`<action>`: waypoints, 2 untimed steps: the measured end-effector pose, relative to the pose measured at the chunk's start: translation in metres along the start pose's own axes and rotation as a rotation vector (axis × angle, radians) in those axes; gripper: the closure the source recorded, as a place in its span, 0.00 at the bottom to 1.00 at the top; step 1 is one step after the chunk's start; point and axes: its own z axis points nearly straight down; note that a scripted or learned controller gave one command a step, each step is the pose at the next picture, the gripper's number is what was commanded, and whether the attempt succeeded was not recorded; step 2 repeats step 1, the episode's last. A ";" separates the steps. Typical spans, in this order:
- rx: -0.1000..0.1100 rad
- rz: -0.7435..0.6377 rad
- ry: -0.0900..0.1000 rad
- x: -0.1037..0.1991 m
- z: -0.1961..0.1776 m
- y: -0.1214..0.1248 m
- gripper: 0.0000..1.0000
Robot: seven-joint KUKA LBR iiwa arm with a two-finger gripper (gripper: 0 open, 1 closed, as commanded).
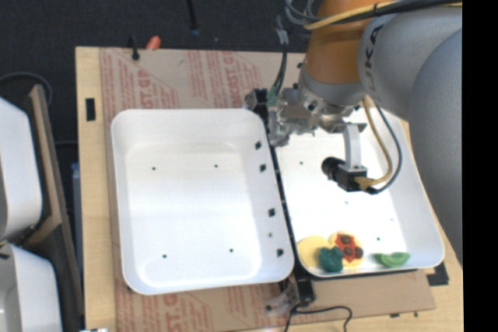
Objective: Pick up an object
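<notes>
Hovering over the far end of the right bin [405,221], the pincer [297,119] has the coloured things [342,250] well apart, at the near rim; released or clenched, I cannot tell.

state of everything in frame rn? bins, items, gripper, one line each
left bin: level, white floor showing
right bin: level, items bunched at near edge
gripper: above right bin's far left corner, away from the items
teal piece: lying by the near wall
yellow piece: lying flat, touching teal piece
red and orange piece: lying beside teal piece
green piece: lying apart, near right corner
</notes>
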 end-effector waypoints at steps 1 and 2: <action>0.001 0.000 0.000 0.050 0.002 0.007 1.00; 0.001 0.000 0.000 0.050 0.002 0.007 1.00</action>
